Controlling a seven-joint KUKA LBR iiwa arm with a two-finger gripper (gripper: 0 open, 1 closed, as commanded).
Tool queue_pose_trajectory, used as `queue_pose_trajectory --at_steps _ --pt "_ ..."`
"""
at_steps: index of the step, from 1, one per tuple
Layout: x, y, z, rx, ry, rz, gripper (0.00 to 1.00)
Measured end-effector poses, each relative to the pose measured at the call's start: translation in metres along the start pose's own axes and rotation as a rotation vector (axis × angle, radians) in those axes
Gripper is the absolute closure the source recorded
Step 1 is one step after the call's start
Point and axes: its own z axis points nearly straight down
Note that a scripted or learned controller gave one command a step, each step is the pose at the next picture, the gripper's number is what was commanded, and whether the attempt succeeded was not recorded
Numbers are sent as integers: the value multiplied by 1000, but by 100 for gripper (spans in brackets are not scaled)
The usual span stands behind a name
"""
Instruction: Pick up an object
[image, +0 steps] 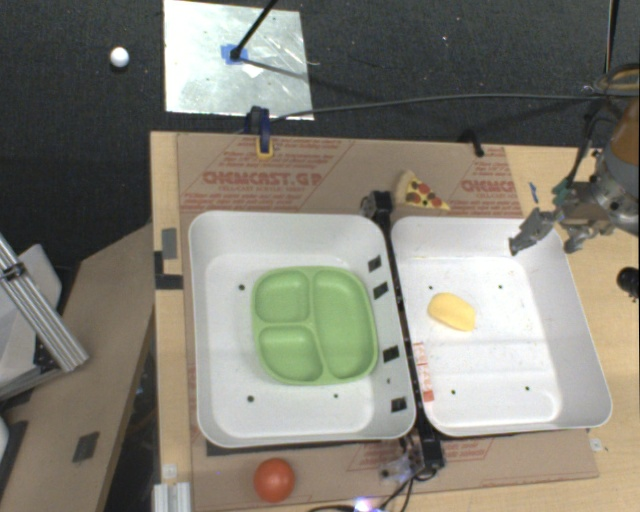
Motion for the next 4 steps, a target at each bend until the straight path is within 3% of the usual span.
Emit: queue_pose_trajectory --at_steps 1,4 --pt "1 2 -7 -12 -2 -3 0" --pt "-8 -4 161 -7 -1 0 0"
